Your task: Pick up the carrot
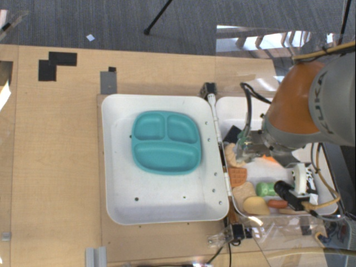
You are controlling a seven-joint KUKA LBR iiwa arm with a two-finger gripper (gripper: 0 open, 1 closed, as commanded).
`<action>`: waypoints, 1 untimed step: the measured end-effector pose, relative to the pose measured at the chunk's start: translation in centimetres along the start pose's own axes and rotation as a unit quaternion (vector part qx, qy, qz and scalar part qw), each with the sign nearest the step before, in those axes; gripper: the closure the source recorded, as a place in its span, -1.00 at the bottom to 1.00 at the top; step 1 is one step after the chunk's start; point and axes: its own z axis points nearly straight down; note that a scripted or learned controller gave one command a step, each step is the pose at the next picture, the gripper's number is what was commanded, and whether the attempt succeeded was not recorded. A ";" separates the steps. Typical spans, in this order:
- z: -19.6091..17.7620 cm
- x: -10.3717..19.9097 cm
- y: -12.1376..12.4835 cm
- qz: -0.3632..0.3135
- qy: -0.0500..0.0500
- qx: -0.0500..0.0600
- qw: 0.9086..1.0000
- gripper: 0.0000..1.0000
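One orange sliver, likely the carrot (270, 161), showed beside the gripper (240, 149); you couldn't tell its state, so centring first seemed wise.

The arm (303, 107) hides most of the carrot (269, 160) and right bin (233, 107); the tool's (240, 149) fingers are unclear.
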 end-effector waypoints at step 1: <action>-1.2 7.7 -0.3 0.093 -0.003 0.003 0.996 1.00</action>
